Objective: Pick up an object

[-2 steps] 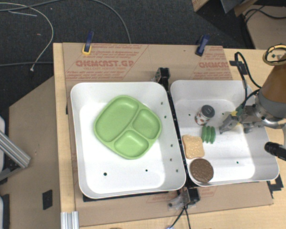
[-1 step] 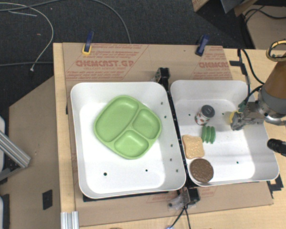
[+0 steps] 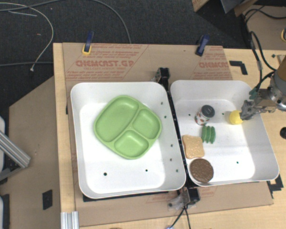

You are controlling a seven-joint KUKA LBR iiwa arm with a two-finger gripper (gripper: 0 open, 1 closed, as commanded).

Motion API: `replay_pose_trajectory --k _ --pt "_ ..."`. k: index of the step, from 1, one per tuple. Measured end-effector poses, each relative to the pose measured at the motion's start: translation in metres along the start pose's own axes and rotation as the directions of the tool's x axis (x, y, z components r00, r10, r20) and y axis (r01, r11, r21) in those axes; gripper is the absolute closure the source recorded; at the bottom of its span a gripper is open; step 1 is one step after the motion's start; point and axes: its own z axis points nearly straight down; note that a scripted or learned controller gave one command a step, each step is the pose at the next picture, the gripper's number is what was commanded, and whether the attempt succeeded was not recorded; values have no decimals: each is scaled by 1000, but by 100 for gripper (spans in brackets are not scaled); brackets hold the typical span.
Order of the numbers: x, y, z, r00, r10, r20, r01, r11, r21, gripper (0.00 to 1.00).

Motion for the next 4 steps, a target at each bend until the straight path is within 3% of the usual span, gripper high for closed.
replay_pose_trajectory --k 1,2,4 --pt "0 1 -35 1000 0 0 0 1000 2 100" --pt "47 3 -27 1000 -4 -5 4 1000 9 100" --pt "152 -2 -47 1000 -6 -5 6 1000 5 100"
